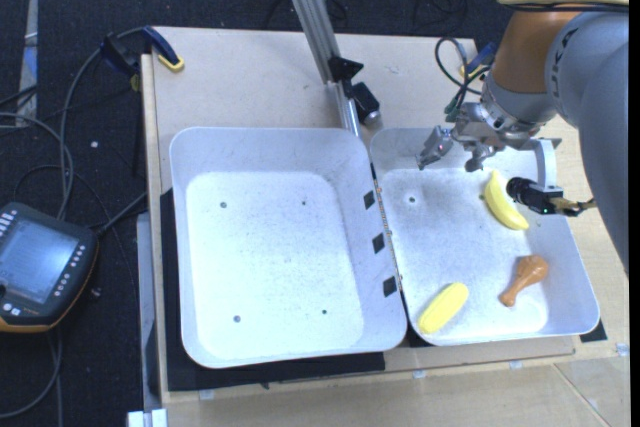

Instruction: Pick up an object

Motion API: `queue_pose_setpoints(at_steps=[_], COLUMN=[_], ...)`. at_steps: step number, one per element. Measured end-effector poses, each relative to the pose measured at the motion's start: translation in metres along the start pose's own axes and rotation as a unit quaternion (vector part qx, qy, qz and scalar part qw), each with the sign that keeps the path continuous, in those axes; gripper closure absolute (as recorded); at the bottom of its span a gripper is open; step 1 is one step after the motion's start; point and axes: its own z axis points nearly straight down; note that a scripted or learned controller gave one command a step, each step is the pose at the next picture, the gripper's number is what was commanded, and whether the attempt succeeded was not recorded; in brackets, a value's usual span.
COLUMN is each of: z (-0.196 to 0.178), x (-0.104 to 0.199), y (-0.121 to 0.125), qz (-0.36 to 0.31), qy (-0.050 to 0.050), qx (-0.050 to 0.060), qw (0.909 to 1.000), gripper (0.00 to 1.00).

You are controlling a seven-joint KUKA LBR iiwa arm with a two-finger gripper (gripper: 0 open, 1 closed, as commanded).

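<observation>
My tool (455, 150) hangs over the far end of the right bin (575, 260), its two fingers spread apart with nothing between them. It sits high in the bin rather than low over any one object, so I judge I am at the stage of lining up a grab, not closing on one.

Three things lie in this bin. A banana (503, 200) is nearest, just beside my tool toward the right wall, lying lengthwise along the bin. A yellow corn-like piece (442, 307) rests near the front rim, close to the divide between the bins. A brown drumstick shape (523, 279) lies between it and the right wall. All three are apart from each other, which leaves room for fingers on either side of any of them.

The left bin (200, 155) sits beside mine on the surface (250, 65).

The banana looks the easiest pick: a short shift and a drop, with my fingers across its narrow width.
</observation>
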Motion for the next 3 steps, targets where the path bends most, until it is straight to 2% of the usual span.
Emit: queue_pose_setpoints(at_steps=[1,2,3], z=[0.048,0.034,-0.012], x=[0.000,0.000,0.002], y=[-0.001,0.001,0.009], qz=[0.000,0.000,0.000], qy=[0.000,-0.001,-0.001], qx=[-0.001,-0.003,-0.005], qw=[1.0000,1.0000,1.0000], gripper=[0.00,1.00,1.00])
